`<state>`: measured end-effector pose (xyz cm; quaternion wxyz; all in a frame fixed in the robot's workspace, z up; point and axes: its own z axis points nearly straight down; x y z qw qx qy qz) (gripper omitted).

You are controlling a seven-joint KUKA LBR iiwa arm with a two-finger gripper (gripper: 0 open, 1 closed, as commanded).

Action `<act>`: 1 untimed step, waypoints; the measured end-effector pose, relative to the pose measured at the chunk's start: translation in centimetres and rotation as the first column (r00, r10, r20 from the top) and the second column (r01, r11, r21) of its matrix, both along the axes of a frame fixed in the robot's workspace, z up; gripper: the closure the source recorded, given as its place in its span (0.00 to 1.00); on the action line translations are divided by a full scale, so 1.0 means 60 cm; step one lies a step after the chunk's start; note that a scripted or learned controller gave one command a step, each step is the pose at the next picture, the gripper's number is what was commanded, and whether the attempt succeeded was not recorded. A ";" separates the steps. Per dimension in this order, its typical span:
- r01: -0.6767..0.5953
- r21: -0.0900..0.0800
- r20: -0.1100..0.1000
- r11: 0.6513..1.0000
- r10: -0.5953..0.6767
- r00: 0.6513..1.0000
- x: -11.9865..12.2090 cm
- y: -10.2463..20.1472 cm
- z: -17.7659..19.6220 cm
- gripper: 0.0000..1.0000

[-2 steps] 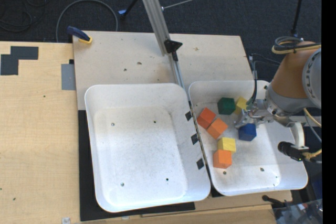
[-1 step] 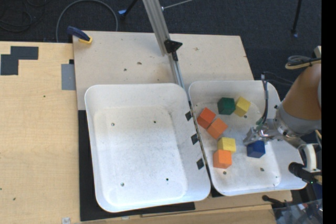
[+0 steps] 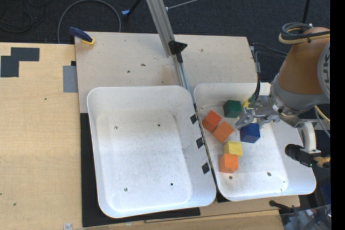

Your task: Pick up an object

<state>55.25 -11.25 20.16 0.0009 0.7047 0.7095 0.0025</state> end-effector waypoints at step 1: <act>0.000 0.002 -0.010 1.000 0.000 1.000 -0.006 0.163 -0.020 1.00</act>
